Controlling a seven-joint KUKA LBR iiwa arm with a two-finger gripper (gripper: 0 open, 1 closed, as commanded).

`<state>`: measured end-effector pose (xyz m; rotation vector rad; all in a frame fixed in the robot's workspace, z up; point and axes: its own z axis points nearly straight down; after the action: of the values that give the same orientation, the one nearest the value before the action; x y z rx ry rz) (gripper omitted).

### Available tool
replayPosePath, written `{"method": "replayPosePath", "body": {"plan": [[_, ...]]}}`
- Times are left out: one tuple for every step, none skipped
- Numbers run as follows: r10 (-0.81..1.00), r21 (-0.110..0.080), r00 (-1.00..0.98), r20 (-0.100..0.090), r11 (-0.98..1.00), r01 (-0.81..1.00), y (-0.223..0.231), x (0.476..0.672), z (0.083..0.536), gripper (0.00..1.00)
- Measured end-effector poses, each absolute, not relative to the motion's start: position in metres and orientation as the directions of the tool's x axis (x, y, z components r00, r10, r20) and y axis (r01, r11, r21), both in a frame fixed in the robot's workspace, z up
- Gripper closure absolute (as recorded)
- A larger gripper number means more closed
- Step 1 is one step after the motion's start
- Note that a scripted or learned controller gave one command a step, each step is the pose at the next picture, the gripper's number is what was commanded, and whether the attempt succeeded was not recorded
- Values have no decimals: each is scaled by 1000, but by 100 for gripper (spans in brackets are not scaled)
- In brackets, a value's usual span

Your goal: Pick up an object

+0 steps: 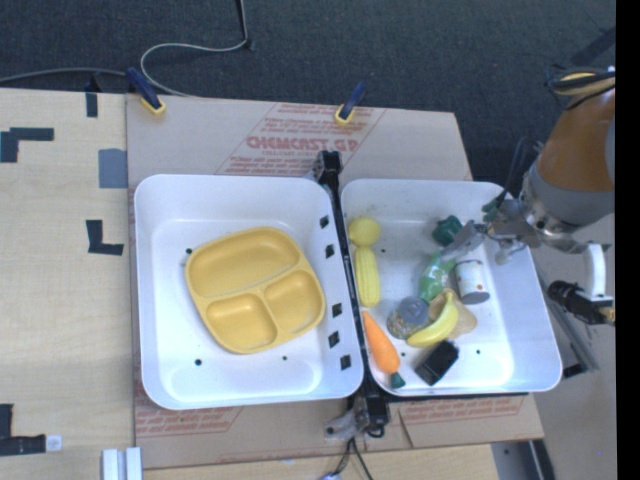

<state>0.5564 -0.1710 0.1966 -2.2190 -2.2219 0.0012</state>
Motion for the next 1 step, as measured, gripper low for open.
{"method": "replayPosePath", "body": {"plan": [[1000,6,-2,-2,2,1000,-160,620,87,0]]}}
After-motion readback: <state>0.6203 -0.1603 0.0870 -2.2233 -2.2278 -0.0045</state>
